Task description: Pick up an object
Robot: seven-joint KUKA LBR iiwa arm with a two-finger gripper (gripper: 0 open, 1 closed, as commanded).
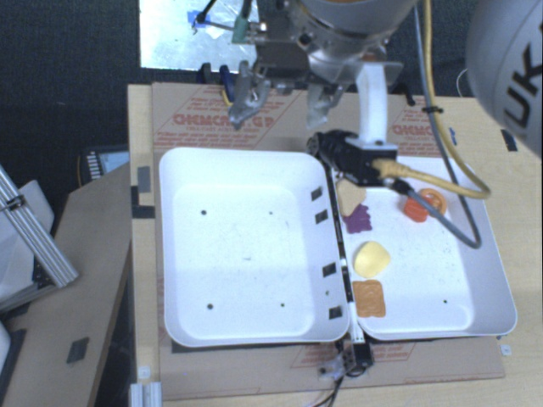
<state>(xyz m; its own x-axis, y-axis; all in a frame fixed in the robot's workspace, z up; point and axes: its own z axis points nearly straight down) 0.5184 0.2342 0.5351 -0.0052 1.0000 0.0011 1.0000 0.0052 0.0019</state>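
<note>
- Gripper hangs high above the bins' far edge, fingers spread wide, nothing between them.
- Right bin carries the purple piece, yellow lump, orange waffle and orange ring.
- Left bin alongside.

Both white bins are being lit brightly and evenly from above, nearly washed out. Soft shadows are being cast along their inner walls. The arm close to the lens is being rendered blurred; the surroundings are being left dim.
</note>
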